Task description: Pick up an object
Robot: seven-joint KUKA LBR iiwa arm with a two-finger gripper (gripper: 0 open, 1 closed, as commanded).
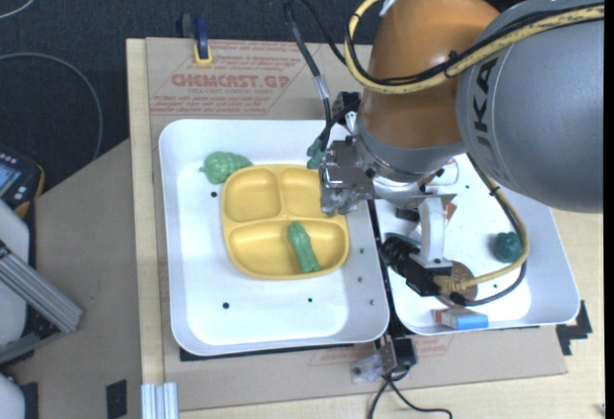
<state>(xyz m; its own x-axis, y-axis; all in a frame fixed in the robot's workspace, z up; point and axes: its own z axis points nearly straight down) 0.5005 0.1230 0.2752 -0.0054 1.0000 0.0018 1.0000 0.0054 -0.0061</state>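
- Camera view: two shallow white bins sit side by side on a brown board on the counter (pixel 153 312); the left bin (pixel 192 292) is nearer the view's left, the right bin (pixel 547 292) lies partly under the arm.
- A yellow divided plate (pixel 251 201) rests in the far half of the left bin, with three compartments: two small ones on the far side and a long one on the near side.
- A green elongated object (pixel 303 247) lies in the plate's long near compartment, toward its right end, slightly tilted.
- A green lumpy object (pixel 224 165) lies on the bin floor just beside the plate's far-left corner, touching or almost touching its rim.
- In the right bin, a teal rounded object (pixel 506 244) sits near the right wall, and a small blue and orange item (pixel 462 319) lies at the near edge.
- The grey arm (pixel 537 101) with its orange band (pixel 422 62) reaches in from the right and covers the seam between the bins.
- The tool (pixel 336 187) hangs at the right rim of the plate, above its far-right compartment; I cannot tell how it is set, and nothing is seen held in it.
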